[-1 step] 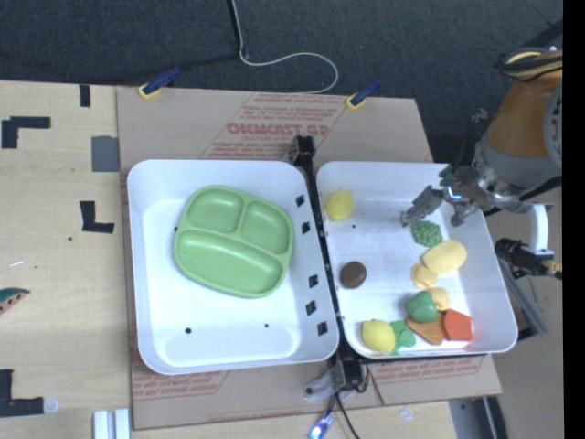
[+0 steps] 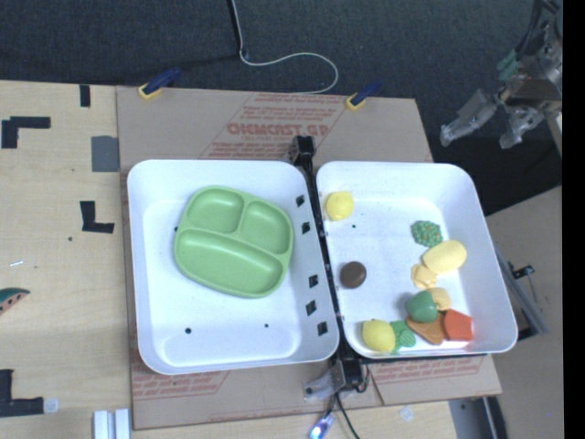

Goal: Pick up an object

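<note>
The right bin [image 2: 457,187] holds several toy foods: a yellow ball-shaped piece [image 2: 338,205] at its upper left, a brown round piece [image 2: 353,273] in the middle, and a bumpy green piece [image 2: 425,233]. A yellow lemon shape [image 2: 444,256], a green pepper [image 2: 421,305], a red-orange block [image 2: 457,325] and another yellow piece [image 2: 378,336] crowd its lower right corner. My gripper [image 2: 486,128] hangs high at the upper right, outside the bins and beyond the right bin's far corner. It is open, with nothing between its fingers.
A green divided plate [image 2: 234,240] lies in the left bin [image 2: 151,273]. Both bins rest on a cardboard sheet [image 2: 265,117]. A white cable [image 2: 274,60] loops on the dark floor behind.
</note>
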